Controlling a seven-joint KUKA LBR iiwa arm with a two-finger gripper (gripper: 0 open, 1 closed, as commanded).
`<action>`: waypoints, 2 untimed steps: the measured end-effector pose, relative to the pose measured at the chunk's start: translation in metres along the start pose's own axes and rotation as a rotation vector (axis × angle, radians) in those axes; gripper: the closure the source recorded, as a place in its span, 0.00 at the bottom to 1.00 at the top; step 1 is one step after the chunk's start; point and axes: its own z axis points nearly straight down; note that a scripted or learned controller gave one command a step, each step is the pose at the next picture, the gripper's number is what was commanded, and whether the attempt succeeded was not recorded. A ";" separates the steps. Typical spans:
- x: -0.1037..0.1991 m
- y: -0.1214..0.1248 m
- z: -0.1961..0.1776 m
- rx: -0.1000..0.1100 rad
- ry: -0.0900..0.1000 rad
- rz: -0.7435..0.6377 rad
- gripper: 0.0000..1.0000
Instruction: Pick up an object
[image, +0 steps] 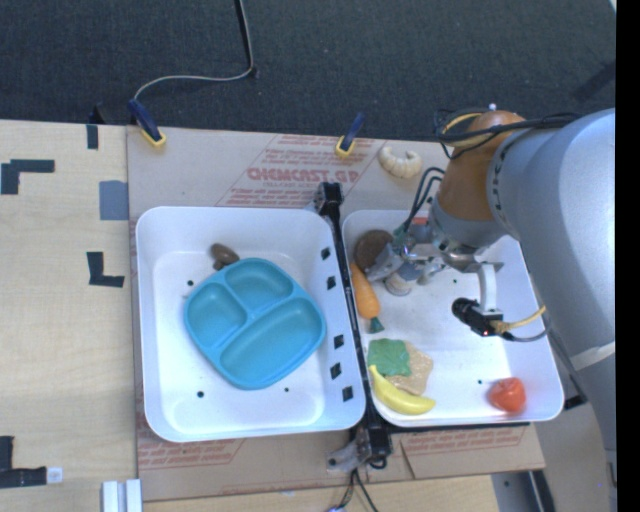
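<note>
My gripper (397, 272) is low in the back left corner of the right bin (455, 405). It sits just right of an orange carrot (366, 294) and just in front of a brown round object (373, 245). A small pale piece lies right under the gripper's tip; whether it is gripped is unclear. The grey arm with its orange band (470, 180) reaches in from the right and hides the bin's back right part.
The right bin also holds a green leafy piece (389, 355) on tan bread (421, 372), a yellow banana (401, 398) and a red tomato (508, 394). In the left bin (160, 400) lie a blue divided plate (255, 322) and a small brown item (224, 255). A cream ring (401, 161) rests behind the bins.
</note>
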 end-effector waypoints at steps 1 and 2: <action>-0.002 0.037 -0.017 0.003 0.001 -0.001 0.00; 0.009 0.035 0.002 0.011 -0.001 0.002 0.00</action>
